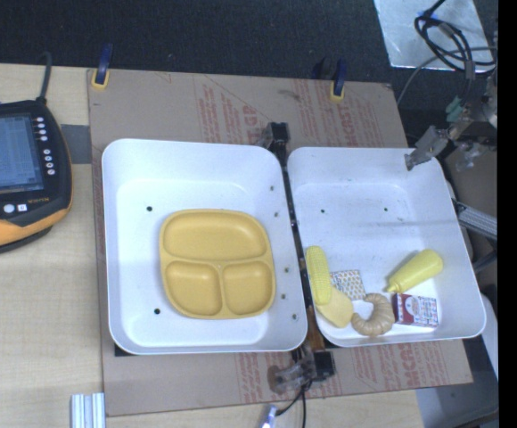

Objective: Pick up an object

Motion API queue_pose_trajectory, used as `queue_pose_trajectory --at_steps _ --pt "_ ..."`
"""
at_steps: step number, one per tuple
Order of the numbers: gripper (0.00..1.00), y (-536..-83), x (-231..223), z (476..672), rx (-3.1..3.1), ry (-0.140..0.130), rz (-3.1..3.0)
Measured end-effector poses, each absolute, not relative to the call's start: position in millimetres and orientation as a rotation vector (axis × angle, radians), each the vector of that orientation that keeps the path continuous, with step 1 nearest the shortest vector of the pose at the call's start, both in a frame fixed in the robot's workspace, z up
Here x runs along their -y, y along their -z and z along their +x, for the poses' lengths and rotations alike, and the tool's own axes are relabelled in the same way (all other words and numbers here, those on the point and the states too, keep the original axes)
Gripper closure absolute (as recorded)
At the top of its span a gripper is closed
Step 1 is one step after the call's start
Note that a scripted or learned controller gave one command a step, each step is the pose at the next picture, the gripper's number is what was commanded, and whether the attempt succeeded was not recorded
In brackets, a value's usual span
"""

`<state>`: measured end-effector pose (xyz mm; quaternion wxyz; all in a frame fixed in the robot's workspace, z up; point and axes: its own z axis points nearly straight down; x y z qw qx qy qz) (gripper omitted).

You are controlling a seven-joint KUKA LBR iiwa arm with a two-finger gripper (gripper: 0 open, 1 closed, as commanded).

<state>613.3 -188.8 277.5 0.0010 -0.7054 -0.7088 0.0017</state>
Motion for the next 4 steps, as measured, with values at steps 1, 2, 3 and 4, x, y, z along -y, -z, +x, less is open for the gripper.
queue_pose_trajectory --at_steps 1,2,3,4 --pt "0.00 -172 212 568.5 2.224 -0.008 -2.213" --pt "0.00 -170 212 495.0 2.225 -0.006 -2.214" --pt "0.00 -109 180 515.1 2.246 0.009 -2.228" --pt "0.00 -153 213 476.0 2.223 -0.002 -2.219"
